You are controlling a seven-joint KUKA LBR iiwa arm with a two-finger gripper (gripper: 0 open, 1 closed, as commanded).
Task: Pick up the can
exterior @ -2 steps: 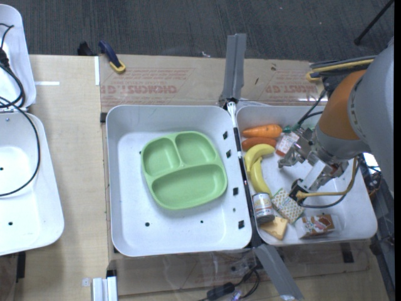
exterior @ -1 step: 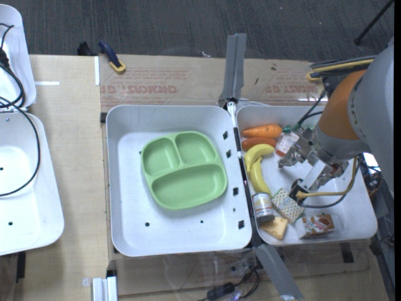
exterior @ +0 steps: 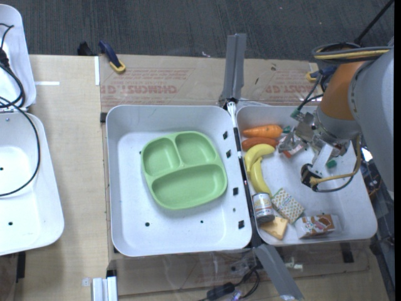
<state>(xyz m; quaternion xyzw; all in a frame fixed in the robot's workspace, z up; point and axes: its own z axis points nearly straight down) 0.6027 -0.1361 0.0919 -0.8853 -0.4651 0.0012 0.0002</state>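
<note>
Camera view, L to R. Left bin [exterior: 119,187]: white, shallow, matte, and it holds a green three-compartment plate [exterior: 185,168] of smooth plastic with rounded corners. It sits well left of the jaws and is not part of this step.

Right bin [exterior: 351,205], along its left wall: an orange carrot [exterior: 263,131], tapered, is level w/ the jaws and just left of them. Next comes a yellow banana [exterior: 255,167], curved, down-left of the jaws.

The can [exterior: 263,207] is further down-left, just past the banana's lower end and close to the bin's left wall. It's small and cylindrical, w/ a shiny metal rim and a reddish label. It looks roughly upright, though I can't be sure.

Just beside it are a yellow wedge [exterior: 276,228] and a patterned packet [exterior: 289,204]. A brown-and-white packet [exterior: 317,224] lies straight below the jaws.

The jaws hang off the grey arm [exterior: 341,99] at the bin's far-right part, well apart from the can. I can't tell whether they are spread or pressed together, since cables and wrist hardware blur them.

To do it well, I'd judge:
- Travel down-left and clear the banana.
- Come straight down on the can.
- Close across its round sides, not its ends.

Metal is hard and slick, so centre it or it will squirt out. The wall and packet leave little room, so align the closing direction along the wall.
</note>
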